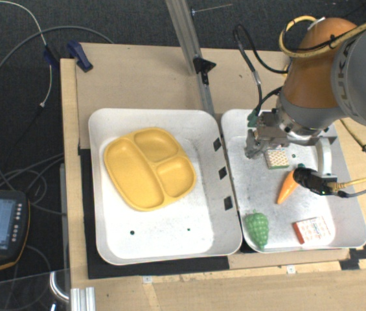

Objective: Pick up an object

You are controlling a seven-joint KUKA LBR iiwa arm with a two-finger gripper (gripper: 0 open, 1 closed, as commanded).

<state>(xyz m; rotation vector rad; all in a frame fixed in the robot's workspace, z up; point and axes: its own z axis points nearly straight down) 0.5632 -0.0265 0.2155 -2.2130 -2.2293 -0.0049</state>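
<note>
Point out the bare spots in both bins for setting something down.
Left bin: bare floor below the yellow divided plate, near the front wall. Right bin: a patch between carrot, green toy and red-white box. Crowded under the gripper.

Fixed overhead camera, slanted down on both bins (105, 173), arm (338, 63) entering right

Two shallow white bins side by side: the left bin (105, 238) holds a yellow three-compartment plastic tray (149, 168). In the right bin (357, 229), relative to the orange carrot-shaped toy (287, 186): the grey gripper (258, 141) up-left, a green knobbly toy (257, 229) down-left, a red-and-white small packet (313, 229) below-right.
</note>
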